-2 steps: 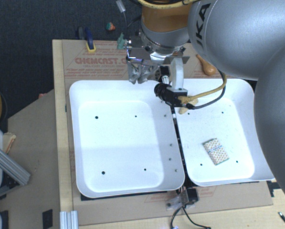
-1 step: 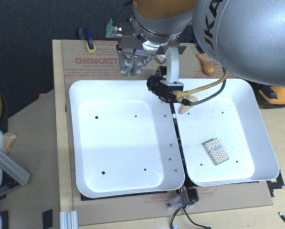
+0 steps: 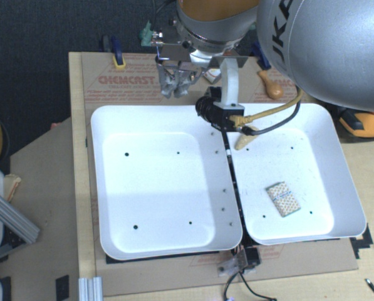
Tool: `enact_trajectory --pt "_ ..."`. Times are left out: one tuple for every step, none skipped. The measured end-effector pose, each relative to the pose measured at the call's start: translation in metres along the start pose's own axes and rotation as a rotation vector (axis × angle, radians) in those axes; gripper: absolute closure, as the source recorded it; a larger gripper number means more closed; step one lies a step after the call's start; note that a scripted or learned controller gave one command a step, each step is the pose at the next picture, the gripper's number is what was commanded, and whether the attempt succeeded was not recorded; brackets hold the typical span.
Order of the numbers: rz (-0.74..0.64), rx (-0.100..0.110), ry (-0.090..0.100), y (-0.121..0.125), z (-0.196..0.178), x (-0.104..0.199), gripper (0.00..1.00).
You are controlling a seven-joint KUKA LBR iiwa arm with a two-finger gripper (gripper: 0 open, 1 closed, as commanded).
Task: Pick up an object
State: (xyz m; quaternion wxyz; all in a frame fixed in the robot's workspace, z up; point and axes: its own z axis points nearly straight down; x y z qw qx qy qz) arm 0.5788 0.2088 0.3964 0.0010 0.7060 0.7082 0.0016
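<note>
We see a small flat rectangular patterned packet (image 3: 283,199) in the right shallow white bin (image 3: 337,168), nr its front, long axis diagonal, far-left to near-right. A wooden brush (image 3: 248,137) lies nr the bin's back-left. Grey two-finger gripper (image 3: 175,84) hangs beyond the left white bin (image 3: 111,168), fingers closed, holding nothing.

Dark speckled floor (image 3: 42,24) around a cardboard-topped bench (image 3: 80,168) with blue clamps (image 3: 118,50).

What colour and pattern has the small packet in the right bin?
The packet is pale grey-white with a fine dotted or checked pattern, seen in the camera view.
</note>
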Motion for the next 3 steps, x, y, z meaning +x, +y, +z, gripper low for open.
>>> enact_trajectory --pt "-0.002 -0.002 0.0 0.0 -0.01 0.001 1.0" --pt "-0.004 -0.005 0.0 0.0 -0.021 0.002 1.0" --pt "-0.005 -0.008 0.001 0.001 -0.031 0.003 1.0"
